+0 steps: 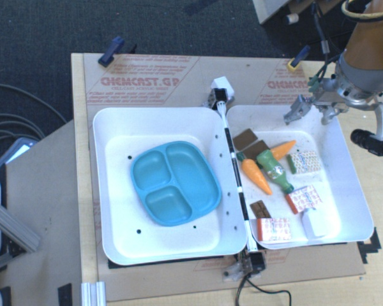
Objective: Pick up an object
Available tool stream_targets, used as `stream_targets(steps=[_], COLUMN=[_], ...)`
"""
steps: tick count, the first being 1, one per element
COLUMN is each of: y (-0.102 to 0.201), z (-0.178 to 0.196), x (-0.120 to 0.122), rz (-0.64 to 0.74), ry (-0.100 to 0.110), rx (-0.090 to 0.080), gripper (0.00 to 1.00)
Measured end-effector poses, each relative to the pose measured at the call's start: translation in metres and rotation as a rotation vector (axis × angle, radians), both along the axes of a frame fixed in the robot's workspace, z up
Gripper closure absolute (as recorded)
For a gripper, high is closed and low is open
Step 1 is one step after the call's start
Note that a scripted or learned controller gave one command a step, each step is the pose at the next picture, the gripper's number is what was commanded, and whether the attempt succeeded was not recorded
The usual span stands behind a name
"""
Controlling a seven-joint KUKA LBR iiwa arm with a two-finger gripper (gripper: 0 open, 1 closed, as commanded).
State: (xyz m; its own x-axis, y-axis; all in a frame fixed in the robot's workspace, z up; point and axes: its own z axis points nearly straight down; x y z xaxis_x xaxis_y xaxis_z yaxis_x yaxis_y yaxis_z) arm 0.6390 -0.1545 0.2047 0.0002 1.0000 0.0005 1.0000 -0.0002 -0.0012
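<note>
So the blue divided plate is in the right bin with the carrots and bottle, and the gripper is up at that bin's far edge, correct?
Not quite. The camera view shows the blue divided plate alone in the left bin, not in the right bin. The rest holds: the carrots and green bottle lie in the right bin, and the gripper is at that bin's far edge.

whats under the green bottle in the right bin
The green bottle lies across an orange carrot and beside another carrot, with a brown block at its upper end. Whatever is directly beneath it is covered.
</note>
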Motion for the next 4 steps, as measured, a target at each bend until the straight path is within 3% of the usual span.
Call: stream_targets(steps=[1,2,3,4], y=[0.009,0.011,0.011,0.066], z=[-0.102,-0.120,-0.111,0.022], x=[-0.049,-0.160,-0.160,-0.139], rz=[0.000,-0.001,-0.001,0.001], ry=[0.000,-0.001,-0.002,-0.002], rx=[0.000,0.000,0.000,0.000], gripper=[0.00,0.00,1.00,1.00])
